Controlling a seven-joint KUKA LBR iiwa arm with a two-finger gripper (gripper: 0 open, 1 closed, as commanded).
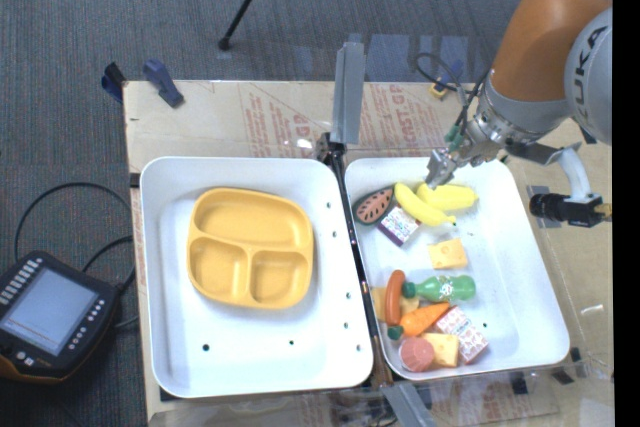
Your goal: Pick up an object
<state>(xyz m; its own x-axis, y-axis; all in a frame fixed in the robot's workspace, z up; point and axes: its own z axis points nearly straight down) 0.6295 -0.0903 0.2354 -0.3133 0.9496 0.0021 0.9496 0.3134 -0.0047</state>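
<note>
**Gripper low over the bananas at the back of the right bin**

The gripper (441, 171) comes down from the arm (545, 55) on the right and sits at the far end of the right bin (535, 300), its tip right above the two yellow bananas (437, 200). It appears to touch or nearly touch the upper banana, but the fingers are too small and dark against the wrist to read: whether they are spread or closed cannot be told, and nothing can be seen held between them.

The bananas lie crossed, one pointing toward the bin's middle, the other toward its right wall. Just beside them to the left are a watermelon slice (374, 205) and a small purple box (399, 226). Further forward lies a cheese wedge (448, 255), then a green bottle (442, 290) on its side, a red sausage (394, 296), and a carrot (422, 319). At the near edge sit a round slice of ham (417, 354), a second cheese piece (443, 349) and a red-and-white carton (462, 332) (these three are crowded together, touching).

The left bin (165, 315) holds a yellow divided tray (250, 246), lying flat.
</note>
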